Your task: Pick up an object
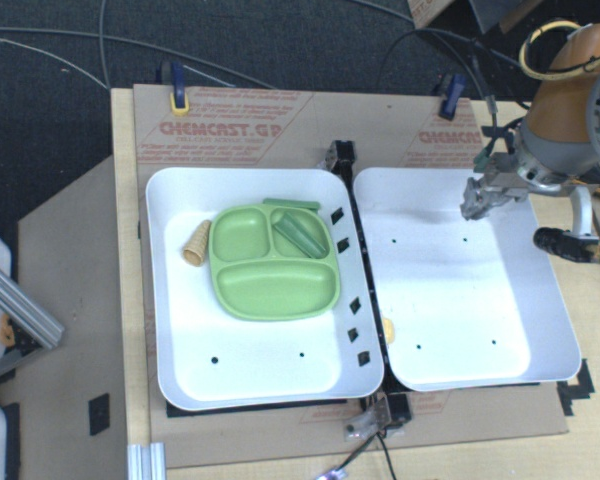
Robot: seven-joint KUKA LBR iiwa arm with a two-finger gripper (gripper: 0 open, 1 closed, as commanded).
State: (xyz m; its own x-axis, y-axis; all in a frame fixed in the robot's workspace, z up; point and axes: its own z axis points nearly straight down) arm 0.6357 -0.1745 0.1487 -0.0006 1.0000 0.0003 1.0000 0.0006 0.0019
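A green divided plate [273, 265] lies in the left bin [250, 368], with a darker green piece [302, 230] resting in its upper right compartment. A tan ice-cream cone [195, 243] lies just left of the plate on the bin floor. A small yellow-orange thing [387, 332] sits at the left edge of the right bin [460, 298]. My gripper [477, 200] hangs over the upper right part of the right bin, far from the plate and cone, with nothing seen between its tips.
Black clips line the divider [348, 268] between the two bins. A flat green strip [292, 205] lies behind the plate. Blue clamps [179, 87] hold the board at the back. Cables run across the dark floor beyond the bench.
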